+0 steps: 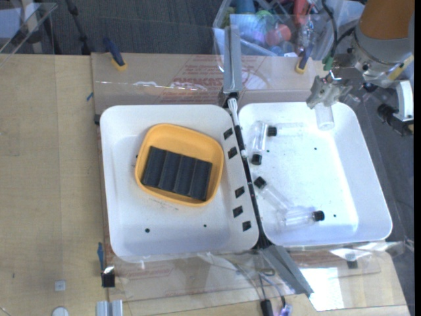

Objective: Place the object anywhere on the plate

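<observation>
The claw [323,101] hangs over the rt bin's [368,196] far edge, clamped on 1 clear vial [324,117]. A yellow plate [179,164] w/ a black ridged block [177,172] sits in the left bin [118,222].

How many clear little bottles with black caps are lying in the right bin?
4 bottles: two near its top-left corner, one midway beside the divider, one near its front edge. Being clear, others may be hidden.

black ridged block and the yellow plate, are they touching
Touching. The camera view shows the black ridged block lying flat inside the yellow plate, resting on its floor with the plate's rim around it.
</observation>
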Tool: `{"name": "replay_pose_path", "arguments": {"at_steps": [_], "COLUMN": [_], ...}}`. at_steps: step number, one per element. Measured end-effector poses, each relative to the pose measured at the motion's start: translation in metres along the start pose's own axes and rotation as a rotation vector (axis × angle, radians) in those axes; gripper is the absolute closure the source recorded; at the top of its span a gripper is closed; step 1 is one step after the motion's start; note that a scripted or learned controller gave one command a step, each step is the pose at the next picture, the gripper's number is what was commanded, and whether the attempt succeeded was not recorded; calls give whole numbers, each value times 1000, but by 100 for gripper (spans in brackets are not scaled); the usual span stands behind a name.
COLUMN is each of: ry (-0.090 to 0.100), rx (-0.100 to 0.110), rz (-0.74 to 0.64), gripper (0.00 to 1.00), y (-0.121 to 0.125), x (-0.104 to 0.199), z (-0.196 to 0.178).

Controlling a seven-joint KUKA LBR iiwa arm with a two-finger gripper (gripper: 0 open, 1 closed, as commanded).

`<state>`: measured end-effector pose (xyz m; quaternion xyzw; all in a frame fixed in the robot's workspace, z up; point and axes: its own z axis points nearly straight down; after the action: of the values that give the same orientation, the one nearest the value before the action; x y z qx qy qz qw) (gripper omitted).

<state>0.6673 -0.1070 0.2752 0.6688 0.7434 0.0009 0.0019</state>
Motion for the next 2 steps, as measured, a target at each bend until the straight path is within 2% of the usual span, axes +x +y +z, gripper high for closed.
{"name": "replay_pose_path", "arguments": {"at_steps": [1, 2], "ry": [4, 4], "rx": [7, 4], "rz": [-310, -369], "gripper": [100, 100], "y": [3, 6], "x": [47, 67], "z": [90, 90]}}
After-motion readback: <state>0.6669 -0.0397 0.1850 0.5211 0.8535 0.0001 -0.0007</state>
